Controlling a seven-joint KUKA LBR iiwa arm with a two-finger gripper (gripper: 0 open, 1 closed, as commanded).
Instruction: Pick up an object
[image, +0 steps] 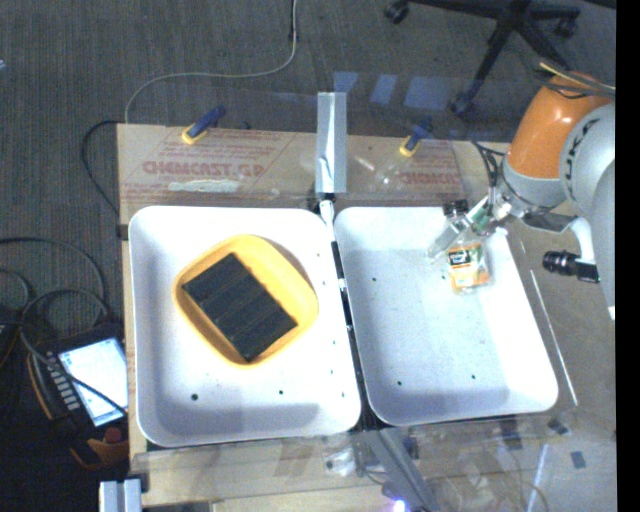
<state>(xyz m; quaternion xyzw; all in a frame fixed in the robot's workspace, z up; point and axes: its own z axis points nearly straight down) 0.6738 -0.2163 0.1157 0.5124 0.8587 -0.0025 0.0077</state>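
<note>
A yellow dish-shaped sponge with a black scouring top (243, 298) lies in the left bin (160, 400), slightly left of its middle. In the right bin (450, 380), near the back right corner, a small orange and clear object with a black label (468, 268) sits directly under my gripper (466, 238). The gripper reaches down from the grey arm with the orange band (545, 130) at the right. The gripper's tip overlaps the small object's upper end, and I cannot make out whether they touch.
A metal divider post (330, 140) stands at the back between the bins. Two clamps (203, 124) hold the cardboard backing behind them. A black fitting on the arm (565, 263) juts over the right bin's right rim.
</note>
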